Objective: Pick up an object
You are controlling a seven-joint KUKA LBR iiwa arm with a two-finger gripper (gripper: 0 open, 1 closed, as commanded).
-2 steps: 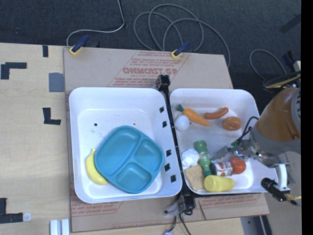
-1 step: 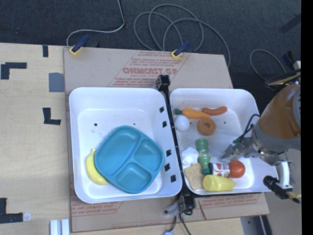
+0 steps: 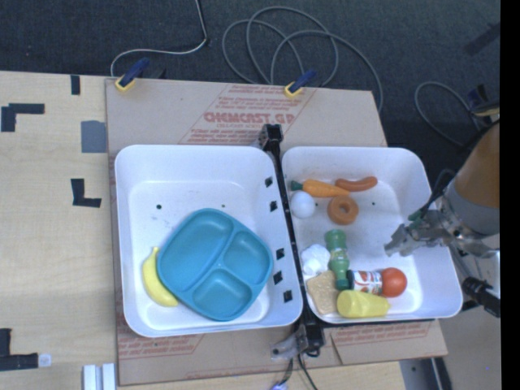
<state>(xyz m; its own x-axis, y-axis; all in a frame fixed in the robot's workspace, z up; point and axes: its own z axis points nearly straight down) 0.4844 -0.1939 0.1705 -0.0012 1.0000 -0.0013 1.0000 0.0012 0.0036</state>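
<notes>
Gripper point(image 3: 409, 238) is hanging over the right edge of the right bin point(image 3: 406, 162), low, arm coming in from the right. Fingers are blurred into the metalwork, so I cannot tell you how far apart they are, and I am seeing nothing between them. Treat it as carrying nothing.

Candidates are all sitting in that right bin. Near side, closest to the tool: red tomato point(image 3: 393, 282) touching a small labelled bottle point(image 3: 367, 281), with a yellow lemon-shaped piece point(image 3: 362, 304) just beside them toward the near wall. Green bottle point(image 3: 336, 258) is lying along the middle, next to a white crumpled piece point(image 3: 315, 259). Far side: doughnut point(image 3: 344, 210), carrot point(image 3: 319, 188), sausage point(image 3: 357, 184), white ball point(image 3: 302, 205).

Left bin point(image 3: 130, 169) is holding a blue divided plate point(image 3: 214, 263) lying partly over a banana point(image 3: 154, 281); both are well apart from the tool.

My read: you are looking at an approach, no grasp made yet. The tomato is the likeliest target, being nearest, but it is crowded against the bottle, so a finger could be landing on the neighbour instead.
</notes>
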